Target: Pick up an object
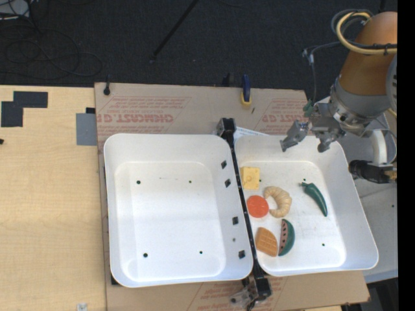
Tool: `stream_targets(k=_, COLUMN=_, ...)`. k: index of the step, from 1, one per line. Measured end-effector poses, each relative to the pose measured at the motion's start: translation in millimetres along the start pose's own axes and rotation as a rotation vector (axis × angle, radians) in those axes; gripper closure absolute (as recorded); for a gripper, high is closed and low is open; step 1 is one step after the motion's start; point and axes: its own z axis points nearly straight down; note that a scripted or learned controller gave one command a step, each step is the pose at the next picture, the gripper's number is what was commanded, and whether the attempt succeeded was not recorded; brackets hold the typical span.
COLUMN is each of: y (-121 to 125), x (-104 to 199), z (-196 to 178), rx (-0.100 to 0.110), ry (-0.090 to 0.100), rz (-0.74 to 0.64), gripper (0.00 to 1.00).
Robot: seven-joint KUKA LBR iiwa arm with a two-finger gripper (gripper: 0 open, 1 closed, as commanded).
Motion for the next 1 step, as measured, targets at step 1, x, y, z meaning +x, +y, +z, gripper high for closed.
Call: stream_targets(k=1, y=-31.7, x=3.6, z=177.8, rx=0.004, ry=0.0, rz=0.002, gripper=0.0)
